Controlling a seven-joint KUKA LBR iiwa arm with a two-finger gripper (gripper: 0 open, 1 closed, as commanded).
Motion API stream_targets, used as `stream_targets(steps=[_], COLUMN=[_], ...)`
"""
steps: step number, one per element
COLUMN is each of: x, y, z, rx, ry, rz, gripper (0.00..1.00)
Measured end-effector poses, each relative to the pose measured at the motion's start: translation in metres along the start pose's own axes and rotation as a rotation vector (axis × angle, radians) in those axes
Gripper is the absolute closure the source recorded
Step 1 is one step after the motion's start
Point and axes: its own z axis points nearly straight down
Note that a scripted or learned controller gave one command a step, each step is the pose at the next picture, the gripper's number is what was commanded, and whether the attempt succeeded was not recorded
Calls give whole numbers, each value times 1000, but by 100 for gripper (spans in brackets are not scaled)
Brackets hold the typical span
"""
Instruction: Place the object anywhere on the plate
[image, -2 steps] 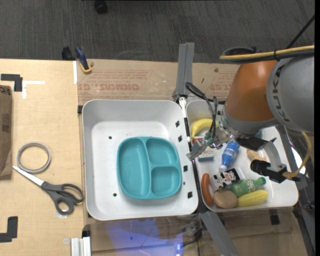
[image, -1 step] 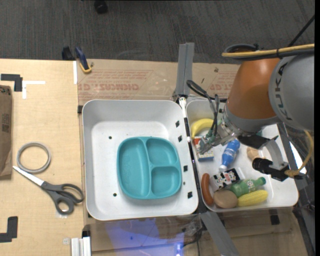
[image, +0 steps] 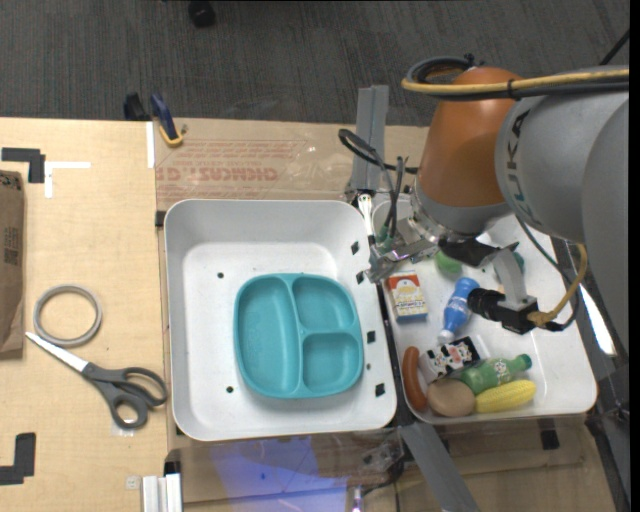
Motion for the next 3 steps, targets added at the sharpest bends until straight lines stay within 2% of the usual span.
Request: stream_targets(steps=[1,2,3], x=[-20,-17,-3], y=[-92,-39,33], z=[-28,19,18], rx=[1,1,-1], ry=[1,0,0], rz=[-73,-158,-111], gripper=[100,100,100])
